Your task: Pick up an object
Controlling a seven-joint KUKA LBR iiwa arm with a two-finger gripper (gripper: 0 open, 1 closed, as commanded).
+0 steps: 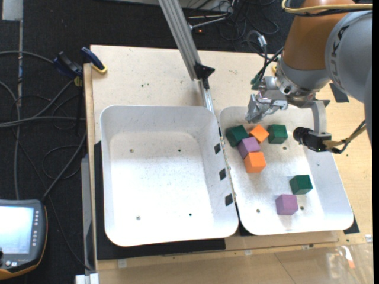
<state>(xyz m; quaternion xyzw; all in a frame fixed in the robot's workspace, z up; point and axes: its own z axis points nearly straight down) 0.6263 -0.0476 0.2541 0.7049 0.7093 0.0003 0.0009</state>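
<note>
The gripper (259, 116) hovers at the far end of the right bin (331, 212), directly above a tight cluster of blocks. An orange block (259, 134) lies just on its near side, touching a purple block (249, 146), with a green block (237, 135) to the left. I cannot tell from this slant whether the fingers are spread or pressed together. The move likely needs a short drop. The left bin (118, 123) sits alongside on the pale table (148, 76); cables lie on the dark floor.

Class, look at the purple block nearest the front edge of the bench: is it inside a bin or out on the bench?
Inside: the purple block rests on the right bin's white floor.
</note>
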